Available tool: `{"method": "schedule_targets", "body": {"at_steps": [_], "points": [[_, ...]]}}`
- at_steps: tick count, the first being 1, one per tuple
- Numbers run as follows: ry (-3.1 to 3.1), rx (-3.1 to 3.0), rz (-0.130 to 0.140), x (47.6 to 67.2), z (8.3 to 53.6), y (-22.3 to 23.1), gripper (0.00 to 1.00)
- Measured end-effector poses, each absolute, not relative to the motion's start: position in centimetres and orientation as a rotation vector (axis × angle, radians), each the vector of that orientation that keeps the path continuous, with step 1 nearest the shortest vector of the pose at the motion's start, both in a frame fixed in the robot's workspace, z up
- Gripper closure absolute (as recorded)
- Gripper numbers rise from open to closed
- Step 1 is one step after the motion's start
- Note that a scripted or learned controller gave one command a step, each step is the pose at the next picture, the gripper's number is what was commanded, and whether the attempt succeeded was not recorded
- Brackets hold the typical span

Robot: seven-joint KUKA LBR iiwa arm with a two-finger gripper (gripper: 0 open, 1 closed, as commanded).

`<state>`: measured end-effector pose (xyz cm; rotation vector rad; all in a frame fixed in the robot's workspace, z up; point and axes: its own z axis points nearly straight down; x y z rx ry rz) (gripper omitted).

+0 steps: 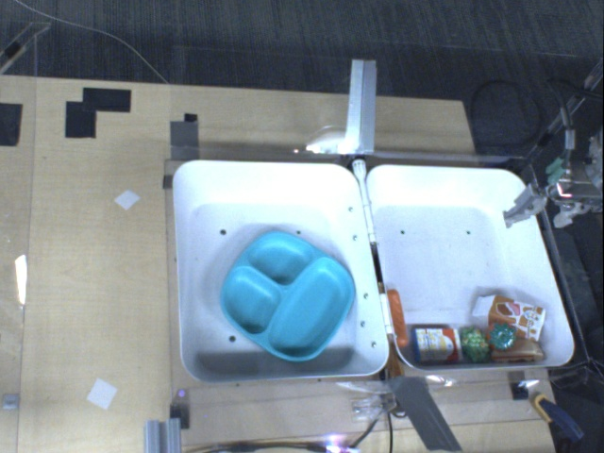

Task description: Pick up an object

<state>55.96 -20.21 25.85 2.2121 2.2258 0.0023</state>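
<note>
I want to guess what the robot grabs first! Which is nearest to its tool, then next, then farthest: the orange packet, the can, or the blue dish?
From the tool, in the camera view:
1. Orange packet, right bin, near the front right corner.
2. Can, right bin, along the front wall.
3. Blue dish, in the left bin.

The pincer (552, 199) is pale grey metal, with thin dark cables and a small green spot above it.
</note>
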Motion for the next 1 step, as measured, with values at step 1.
{"method": "schedule_targets", "body": {"at_steps": [1], "points": [[2.229, 2.21, 0.002, 48.76, 16.91, -20.57, 0.0]]}}
